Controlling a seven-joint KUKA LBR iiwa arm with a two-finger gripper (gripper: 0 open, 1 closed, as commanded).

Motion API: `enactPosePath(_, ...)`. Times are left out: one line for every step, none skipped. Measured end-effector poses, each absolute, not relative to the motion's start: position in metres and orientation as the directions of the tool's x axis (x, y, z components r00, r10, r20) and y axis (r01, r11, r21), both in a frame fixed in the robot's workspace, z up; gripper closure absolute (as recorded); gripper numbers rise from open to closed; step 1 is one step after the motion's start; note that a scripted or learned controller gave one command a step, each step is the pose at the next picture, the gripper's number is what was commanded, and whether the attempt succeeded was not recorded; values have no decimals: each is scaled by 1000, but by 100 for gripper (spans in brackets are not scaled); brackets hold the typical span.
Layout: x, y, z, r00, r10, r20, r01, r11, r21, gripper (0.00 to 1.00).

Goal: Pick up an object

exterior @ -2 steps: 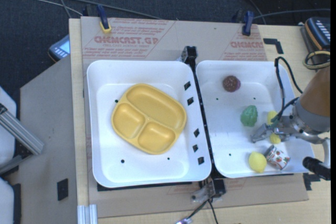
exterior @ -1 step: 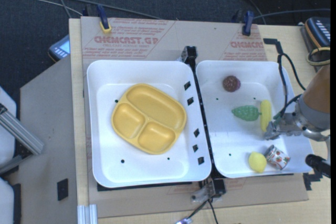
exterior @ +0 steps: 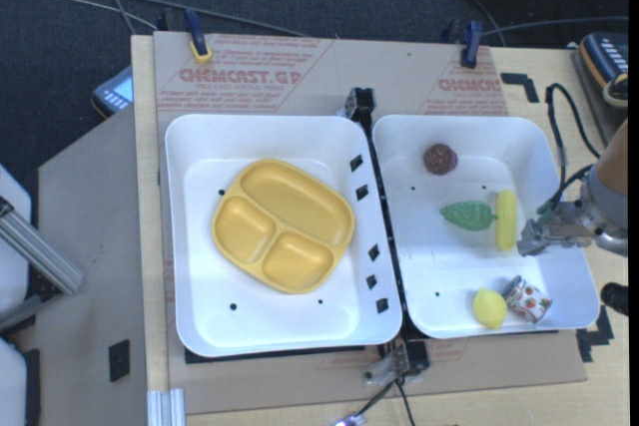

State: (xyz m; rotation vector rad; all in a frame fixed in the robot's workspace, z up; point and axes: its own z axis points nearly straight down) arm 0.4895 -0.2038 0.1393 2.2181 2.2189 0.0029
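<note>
The right bin (exterior: pixel 436 266) holds several small objects. A brown ball (exterior: pixel 439 158) lies near its back, and a green leafy piece (exterior: pixel 467 214) sits in the middle with a yellow oblong piece (exterior: pixel 506 218) right beside it. At the front right are a yellow lemon-like ball (exterior: pixel 489 307) and a small red-and-white object (exterior: pixel 526 298). My gripper (exterior: pixel 539 236) hangs low at the bin's right side, just right of the yellow oblong piece and above the red-and-white object. I see nothing held in it.
The left bin (exterior: pixel 190 244) holds a yellow divided plate (exterior: pixel 283 224). A black divider with clips (exterior: pixel 371 214) runs between the bins. Blue clamps (exterior: pixel 197 37) (exterior: pixel 469 43) hold the cardboard at the back. Cables (exterior: pixel 559 130) lie at the right.
</note>
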Motion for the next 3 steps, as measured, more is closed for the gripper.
enactPosePath(496,-210,201,-1,1000,-3,1000,1,8,100)
enactPosePath(497,-210,245,-1,1000,-2,1000,1,6,100)
enactPosePath(500,-154,253,-7,1000,3,1000,7,0,100)
